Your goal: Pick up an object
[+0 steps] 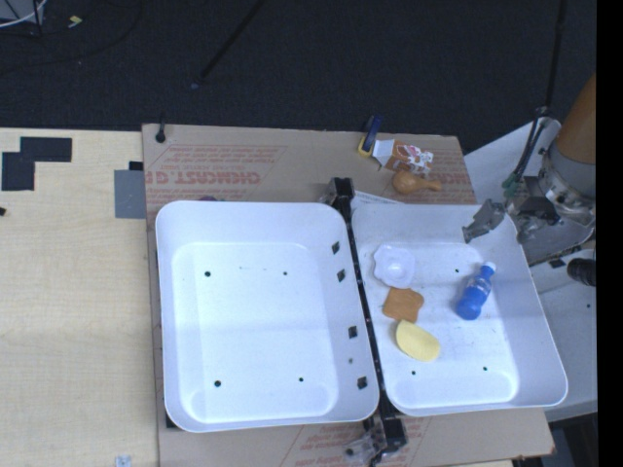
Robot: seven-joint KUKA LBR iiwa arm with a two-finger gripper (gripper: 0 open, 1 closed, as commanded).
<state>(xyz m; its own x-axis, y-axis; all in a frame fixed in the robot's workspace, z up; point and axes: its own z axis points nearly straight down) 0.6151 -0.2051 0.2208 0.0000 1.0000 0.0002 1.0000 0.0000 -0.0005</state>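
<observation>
1. White right bin holds every candidate: blue bottle at 3 o'clock, brown block and yellow piece near centre, clear lid at 11 o'clock.
2. Gripper hovers over the bin's 1 o'clock rim, holding nothing; whether it is spread cannot be told.
3. Left bin serves as drop side, judging by the layout.

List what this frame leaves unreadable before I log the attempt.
- Gripper: small and dark at the right bin's far rim; its state is unclear.
- Arm: cut off by the right edge.
- Clear item in the right bin: white on white, its kind is unclear.
- Things beyond the bins: too small to identify.
- Print on the cardboard: too blurred to read in full.
</observation>
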